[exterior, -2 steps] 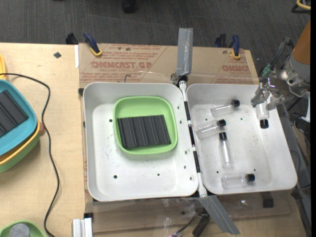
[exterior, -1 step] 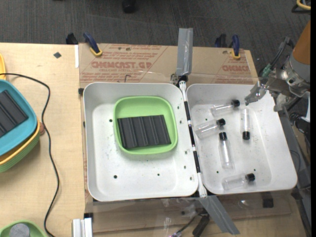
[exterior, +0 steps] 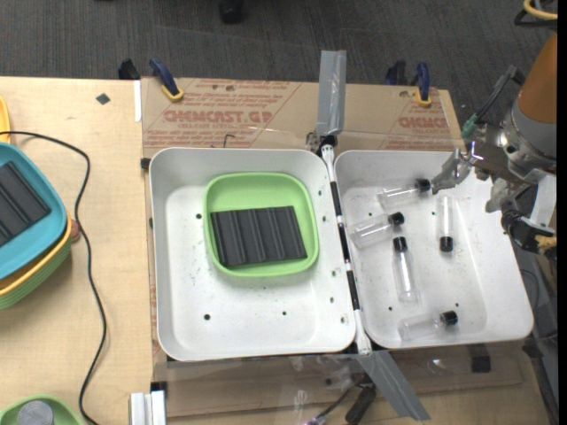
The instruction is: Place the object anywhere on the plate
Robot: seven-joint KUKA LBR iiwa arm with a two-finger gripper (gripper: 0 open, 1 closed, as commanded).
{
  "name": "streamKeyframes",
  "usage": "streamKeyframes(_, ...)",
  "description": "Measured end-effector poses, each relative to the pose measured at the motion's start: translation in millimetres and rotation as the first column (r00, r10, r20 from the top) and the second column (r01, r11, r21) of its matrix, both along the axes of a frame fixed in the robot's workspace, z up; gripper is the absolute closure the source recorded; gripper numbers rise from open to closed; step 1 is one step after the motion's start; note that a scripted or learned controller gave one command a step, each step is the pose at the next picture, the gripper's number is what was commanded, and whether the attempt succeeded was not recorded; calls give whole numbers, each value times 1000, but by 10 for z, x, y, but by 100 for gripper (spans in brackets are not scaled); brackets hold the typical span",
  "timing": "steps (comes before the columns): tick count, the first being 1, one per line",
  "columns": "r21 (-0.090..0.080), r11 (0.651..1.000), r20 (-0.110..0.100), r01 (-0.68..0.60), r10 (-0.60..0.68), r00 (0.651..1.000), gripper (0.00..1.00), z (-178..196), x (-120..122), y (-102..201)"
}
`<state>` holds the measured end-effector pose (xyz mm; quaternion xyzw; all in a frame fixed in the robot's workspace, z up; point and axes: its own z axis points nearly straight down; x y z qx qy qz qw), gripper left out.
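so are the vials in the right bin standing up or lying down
Lying down. Each clear vial rests on its side on the right bin floor, black caps pointing different ways, scattered apart. None is on the green plate.

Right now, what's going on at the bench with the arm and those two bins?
The grey KUKA arm reaches in over the upper right corner of the right white bin, its gripper hanging near a clear plastic vial with a black cap. Five such vials lie scattered in that bin. The green square plate sits in the left white bin, bearing a dark ribbed slab. No vial is on the plate yet.
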<state>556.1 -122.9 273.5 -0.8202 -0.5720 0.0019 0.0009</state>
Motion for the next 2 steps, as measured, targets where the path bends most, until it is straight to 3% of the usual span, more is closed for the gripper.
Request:
streamKeyframes(1,-1,988,-1,156,-156,988,0,75,-112,488)
streamKeyframes(2,-1,964,-1,265,-265,964,0,-176,-150,707)
